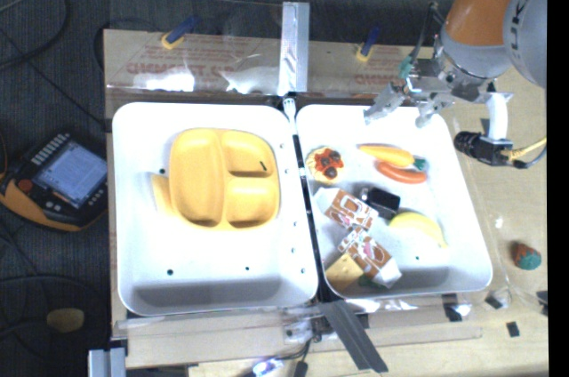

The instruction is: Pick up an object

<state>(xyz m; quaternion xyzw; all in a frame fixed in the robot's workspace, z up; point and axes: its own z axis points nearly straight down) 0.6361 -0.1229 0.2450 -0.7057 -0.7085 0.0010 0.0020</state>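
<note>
Several items crowd our right bin point(462, 188) | pincer point(404, 106) spread wide, holding nothing, above its far rim | risk: we judge the packed boxes point(360, 242) may jam a descent.

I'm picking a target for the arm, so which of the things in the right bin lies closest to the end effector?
The yellow and orange banana-shaped toy, at the far side of the right bin, just below the end effector. The cartons and pale yellow piece lie nearer the bin's front.

One fixed overhead camera slants down on both bins point(302, 180).
</note>
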